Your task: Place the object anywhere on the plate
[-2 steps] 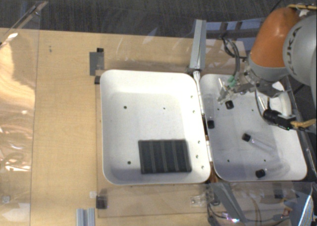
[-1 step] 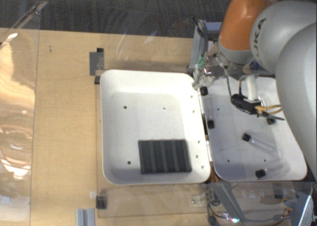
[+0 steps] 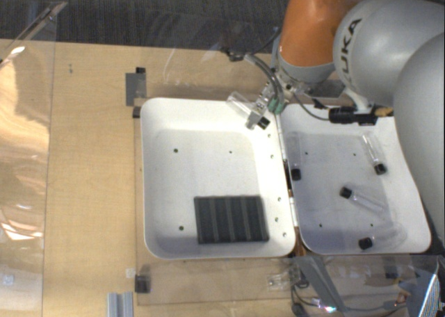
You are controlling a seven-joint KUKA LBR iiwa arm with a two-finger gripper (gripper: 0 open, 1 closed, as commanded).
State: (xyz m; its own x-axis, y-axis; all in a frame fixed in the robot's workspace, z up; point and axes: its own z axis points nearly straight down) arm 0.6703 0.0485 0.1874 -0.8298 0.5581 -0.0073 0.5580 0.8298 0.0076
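A: Where is the claw [image 3: 266, 103] just now?

B: Up at the far edge of the left bin [image 3: 160, 169], close to the wall that divides it from the right bin [image 3: 417, 232]. A clear vial with a black cap [image 3: 252, 113] sits at its tip. The fingers seem to pinch it near the capped end, though the spot is small and cluttered with cables, so I give that as a reading, not a certainty.

A: How does the vial lie?

B: Slantwise. Its clear end points up and to the left, and its black cap points down and to the right, toward the claw.

A: And the plate?

B: The dark ribbed plate [image 3: 230, 218] lies flat in the near part of the same left bin, well apart from the claw, straight toward the camera and slightly to the left.

A: So the coming move?

B: I judge it to be a carry along the bin toward the near wall, then a descent over the ribs. Three more vials [image 3: 373, 153] lie in the right bin and play no part in this.
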